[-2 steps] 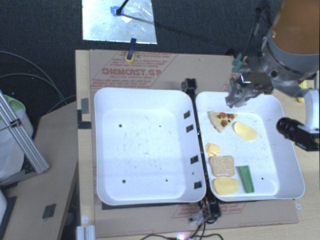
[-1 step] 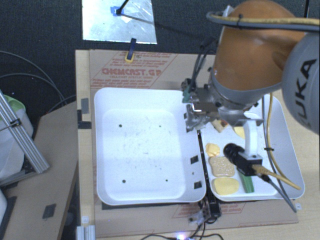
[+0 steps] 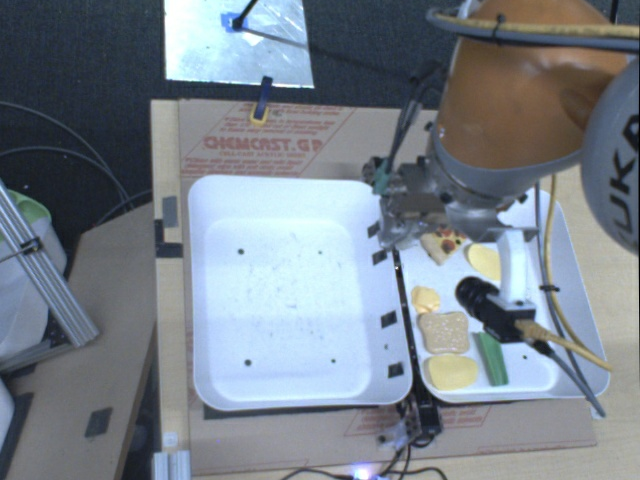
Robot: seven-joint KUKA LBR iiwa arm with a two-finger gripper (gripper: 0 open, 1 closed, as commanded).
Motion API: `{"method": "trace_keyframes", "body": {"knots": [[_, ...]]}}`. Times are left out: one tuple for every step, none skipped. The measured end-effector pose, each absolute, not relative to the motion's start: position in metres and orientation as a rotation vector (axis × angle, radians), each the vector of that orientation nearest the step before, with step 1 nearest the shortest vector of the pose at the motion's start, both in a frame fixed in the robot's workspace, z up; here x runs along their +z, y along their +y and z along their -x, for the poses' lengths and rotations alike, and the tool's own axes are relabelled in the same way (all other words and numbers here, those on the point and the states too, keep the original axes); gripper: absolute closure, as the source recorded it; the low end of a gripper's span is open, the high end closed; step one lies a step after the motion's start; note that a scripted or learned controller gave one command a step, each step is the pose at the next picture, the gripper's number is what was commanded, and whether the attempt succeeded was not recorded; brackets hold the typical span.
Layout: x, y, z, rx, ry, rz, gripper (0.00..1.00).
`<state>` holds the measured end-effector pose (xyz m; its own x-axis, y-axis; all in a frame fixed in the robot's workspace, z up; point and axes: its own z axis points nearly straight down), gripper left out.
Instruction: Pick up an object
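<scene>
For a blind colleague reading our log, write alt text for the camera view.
The grey arm reaches in from the right, its hand low over the right bin, which holds yellow pieces, a tan square and a green stick. The left bin sits beside it.

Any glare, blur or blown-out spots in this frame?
Camera view: light is soft and even; the left bin is bright, yet its specks show; the shiny sheet at the top glares; the arm, near the lens, looks soft; the right bin and its contents read clearly.
</scene>
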<state>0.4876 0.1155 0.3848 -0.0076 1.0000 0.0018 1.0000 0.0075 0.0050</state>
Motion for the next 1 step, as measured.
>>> {"method": "trace_keyframes", "body": {"knots": [[0.3955,0.1157,-0.4883,0.01,2.232,-2.206,1.0]]}}
